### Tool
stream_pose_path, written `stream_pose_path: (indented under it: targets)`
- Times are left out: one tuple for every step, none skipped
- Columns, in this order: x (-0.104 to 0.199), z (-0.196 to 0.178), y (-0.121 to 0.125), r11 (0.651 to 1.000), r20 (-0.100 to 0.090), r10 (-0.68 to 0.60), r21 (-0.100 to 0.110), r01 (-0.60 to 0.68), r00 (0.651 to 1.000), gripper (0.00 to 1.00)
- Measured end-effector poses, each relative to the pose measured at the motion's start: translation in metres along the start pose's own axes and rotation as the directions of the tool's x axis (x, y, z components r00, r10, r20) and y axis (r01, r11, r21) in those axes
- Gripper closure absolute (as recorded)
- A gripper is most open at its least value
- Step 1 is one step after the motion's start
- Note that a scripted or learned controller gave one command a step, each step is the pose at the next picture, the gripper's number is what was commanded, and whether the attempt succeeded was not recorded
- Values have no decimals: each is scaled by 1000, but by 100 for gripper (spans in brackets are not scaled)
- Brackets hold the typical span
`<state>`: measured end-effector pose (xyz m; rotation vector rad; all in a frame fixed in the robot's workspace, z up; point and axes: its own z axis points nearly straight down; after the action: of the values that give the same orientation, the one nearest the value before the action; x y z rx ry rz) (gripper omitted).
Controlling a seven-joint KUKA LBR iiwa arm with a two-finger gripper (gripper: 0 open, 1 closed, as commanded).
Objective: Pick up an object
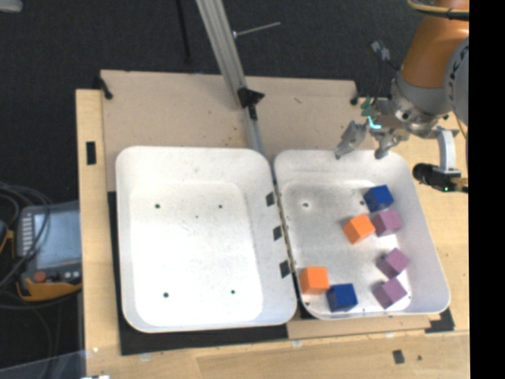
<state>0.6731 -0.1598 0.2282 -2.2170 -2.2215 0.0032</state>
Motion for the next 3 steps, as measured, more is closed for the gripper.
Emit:
stream_pose_path:
  targets:
    - [-1,-3,1,1000,4,-2,-4,2,1000,0]
    - [-13,47,1,1000,4,2,-1,-2,1000,0]
    - [-17,89,4,1000,4,2,-2,-2,1000,0]
